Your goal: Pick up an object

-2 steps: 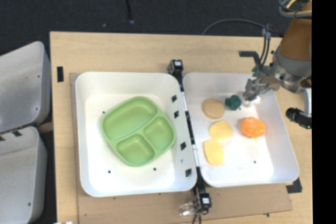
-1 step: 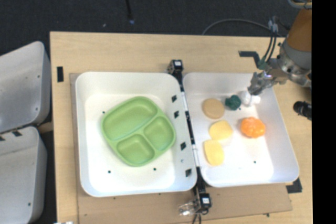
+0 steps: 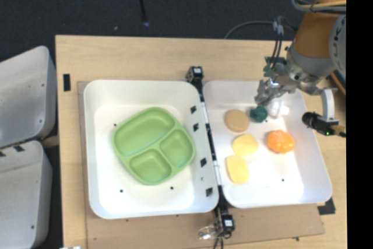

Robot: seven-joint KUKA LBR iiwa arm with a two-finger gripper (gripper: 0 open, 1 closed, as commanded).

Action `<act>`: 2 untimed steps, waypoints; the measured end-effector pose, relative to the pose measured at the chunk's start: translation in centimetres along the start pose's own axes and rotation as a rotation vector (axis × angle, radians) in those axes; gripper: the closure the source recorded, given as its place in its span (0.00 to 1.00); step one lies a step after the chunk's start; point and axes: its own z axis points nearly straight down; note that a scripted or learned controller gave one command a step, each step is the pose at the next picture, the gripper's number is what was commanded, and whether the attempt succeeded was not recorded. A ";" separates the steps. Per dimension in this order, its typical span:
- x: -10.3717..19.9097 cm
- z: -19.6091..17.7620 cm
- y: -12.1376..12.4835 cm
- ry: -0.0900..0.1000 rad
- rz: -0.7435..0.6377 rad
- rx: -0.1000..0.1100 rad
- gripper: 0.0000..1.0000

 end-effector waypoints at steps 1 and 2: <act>5.7 0.5 0.1 0.001 -0.002 0.001 1.00; 10.1 -0.6 0.0 0.001 -0.001 -0.002 1.00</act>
